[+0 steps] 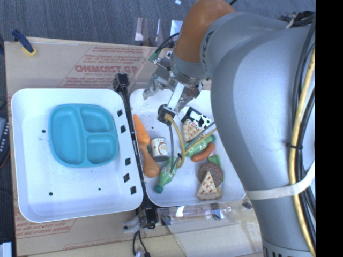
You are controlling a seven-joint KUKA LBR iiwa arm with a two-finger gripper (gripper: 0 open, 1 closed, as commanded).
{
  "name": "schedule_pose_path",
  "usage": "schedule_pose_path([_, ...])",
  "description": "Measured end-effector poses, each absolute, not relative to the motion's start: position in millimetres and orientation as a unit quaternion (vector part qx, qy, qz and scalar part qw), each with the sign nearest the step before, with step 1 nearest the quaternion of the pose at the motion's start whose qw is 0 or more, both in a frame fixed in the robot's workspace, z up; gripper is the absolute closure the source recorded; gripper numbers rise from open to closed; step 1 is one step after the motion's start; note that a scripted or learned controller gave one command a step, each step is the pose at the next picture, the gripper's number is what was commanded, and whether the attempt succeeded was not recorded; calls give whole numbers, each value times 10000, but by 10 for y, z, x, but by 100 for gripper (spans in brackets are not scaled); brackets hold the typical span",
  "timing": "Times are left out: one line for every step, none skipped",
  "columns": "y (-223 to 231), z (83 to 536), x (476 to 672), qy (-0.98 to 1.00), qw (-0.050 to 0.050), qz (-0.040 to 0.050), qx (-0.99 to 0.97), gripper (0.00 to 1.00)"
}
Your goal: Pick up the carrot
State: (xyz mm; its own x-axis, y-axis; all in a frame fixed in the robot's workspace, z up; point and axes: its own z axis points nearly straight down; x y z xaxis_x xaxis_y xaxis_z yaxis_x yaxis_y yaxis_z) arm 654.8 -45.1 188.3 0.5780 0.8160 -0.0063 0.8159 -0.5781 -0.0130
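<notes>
while hanging at upper centre with fingers spread and empty: grey two-finger gripper (165,94). lower left of it, near, along left wall of shallow white right-hand bin (179,196): long tapered orange carrot (141,131), long axis nearly top-to-bottom.

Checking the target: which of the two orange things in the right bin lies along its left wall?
The long carrot, left of the can; the shorter orange piece lies mid-bin.

Orange carrot (142,136); turquoise tray (83,134).
</notes>
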Motion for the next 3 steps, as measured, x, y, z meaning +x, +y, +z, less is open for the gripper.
schedule_pose_path([-1104,2172,6563,-4550,12,28,-8905,0])
schedule_pose_path([-714,2068,6562,-4888,43,36,-8724,0])
schedule_pose_path([-628,2678,6436,-4745,12,5,-8802,0])
